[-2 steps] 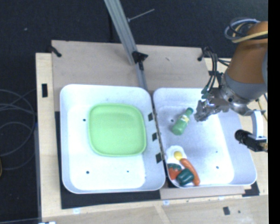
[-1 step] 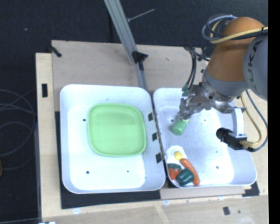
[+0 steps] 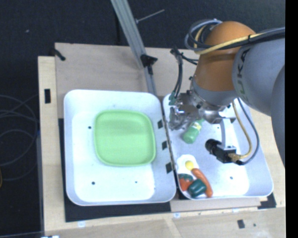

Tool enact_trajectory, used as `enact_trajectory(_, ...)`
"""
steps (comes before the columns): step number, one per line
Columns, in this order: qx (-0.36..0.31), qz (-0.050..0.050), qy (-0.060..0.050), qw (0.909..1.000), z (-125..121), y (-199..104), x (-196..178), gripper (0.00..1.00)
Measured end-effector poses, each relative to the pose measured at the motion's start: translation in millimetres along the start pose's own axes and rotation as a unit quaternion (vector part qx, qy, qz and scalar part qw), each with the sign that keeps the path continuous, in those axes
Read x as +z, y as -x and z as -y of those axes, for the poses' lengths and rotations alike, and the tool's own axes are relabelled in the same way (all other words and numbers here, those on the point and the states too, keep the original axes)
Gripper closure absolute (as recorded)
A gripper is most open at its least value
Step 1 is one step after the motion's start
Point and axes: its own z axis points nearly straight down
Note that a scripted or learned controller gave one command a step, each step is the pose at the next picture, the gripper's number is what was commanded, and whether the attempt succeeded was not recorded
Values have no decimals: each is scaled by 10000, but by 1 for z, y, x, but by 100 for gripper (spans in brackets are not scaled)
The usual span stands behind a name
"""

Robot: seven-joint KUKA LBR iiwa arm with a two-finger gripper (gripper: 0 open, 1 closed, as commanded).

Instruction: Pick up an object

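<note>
One green bottle (image 3: 191, 132) slants upper-right.

The arm (image 3: 260, 58) is a thick grey casing with faint pale lettering on its flank; just above the tool sits a broad, rounded orange band (image 3: 221, 58); black and yellowish cables loop over that band and trail down beside the tool; the gripper (image 3: 181, 115) itself is a cluster of bare silvery metal parts.

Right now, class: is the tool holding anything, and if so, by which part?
It cannot be told. The tool sits over the right bin beside a green bottle, but no grip on the bottle is visible.
</note>
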Motion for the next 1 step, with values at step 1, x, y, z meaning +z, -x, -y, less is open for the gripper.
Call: enact_trajectory(1,3,1,-5,10000,-1,-51,15,100)
